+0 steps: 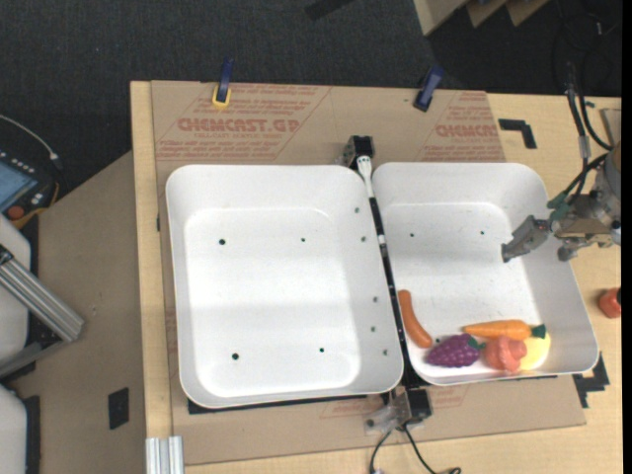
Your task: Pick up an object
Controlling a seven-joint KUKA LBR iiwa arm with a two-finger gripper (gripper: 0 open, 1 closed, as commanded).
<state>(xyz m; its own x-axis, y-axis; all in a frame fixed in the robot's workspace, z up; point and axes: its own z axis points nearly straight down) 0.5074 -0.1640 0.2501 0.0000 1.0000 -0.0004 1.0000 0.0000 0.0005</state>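
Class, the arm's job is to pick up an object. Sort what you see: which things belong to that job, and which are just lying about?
Part of the job:
gripper
sausage
carrot
purple grapes
red toy
right bin

Just lying about:
left bin
cardboard sheet
blue clamps

The gripper [538,237] is dull grey metal, with angular finger pieces jutting from a blocky body. Small teal-green bits mark the body near the fingers. Thin dark cables loop above it, running up to a pale grey housing behind.
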